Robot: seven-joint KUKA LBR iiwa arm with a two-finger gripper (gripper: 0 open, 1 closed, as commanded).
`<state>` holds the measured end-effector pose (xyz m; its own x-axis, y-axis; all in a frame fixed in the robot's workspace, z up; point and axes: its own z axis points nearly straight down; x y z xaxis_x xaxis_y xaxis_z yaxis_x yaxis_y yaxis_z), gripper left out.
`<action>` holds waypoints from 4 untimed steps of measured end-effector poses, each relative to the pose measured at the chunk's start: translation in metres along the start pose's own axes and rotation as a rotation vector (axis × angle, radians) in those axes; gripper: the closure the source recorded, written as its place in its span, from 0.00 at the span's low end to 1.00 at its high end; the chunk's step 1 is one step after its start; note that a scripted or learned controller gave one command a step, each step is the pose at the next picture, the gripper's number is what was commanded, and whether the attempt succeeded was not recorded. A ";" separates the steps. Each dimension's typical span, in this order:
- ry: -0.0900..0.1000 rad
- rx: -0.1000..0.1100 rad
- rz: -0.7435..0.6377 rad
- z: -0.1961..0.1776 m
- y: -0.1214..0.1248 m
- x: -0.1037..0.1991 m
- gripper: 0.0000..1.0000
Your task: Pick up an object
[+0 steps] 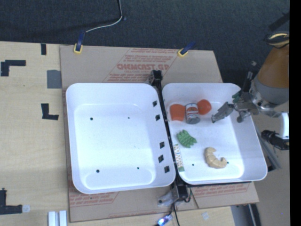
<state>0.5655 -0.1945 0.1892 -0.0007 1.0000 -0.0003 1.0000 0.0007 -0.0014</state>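
The right bin holds five things: two orange pieces, one small can between them, one green lump, one tan croissant shape. The gripper hovers open, holding nothing, right of the can.

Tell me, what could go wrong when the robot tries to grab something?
The small can touches the two orange pieces on either side, so the gripper might bump or drag a neighbour instead of lifting one thing. The green toy lies low near the right bin's inner wall, so a grab there could slip.
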 end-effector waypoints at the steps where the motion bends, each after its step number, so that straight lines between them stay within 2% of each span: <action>1: -0.009 -0.019 -0.002 -0.146 0.044 -0.031 0.00; 2: -0.008 -0.019 -0.002 -0.317 0.051 -0.029 0.00; 3: -0.003 -0.003 -0.001 -0.316 0.051 -0.029 1.00; 4: 0.000 -0.005 -0.003 -0.348 0.037 0.013 1.00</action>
<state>0.6032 -0.1813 0.5375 -0.0041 1.0000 -0.0007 1.0000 0.0041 0.0038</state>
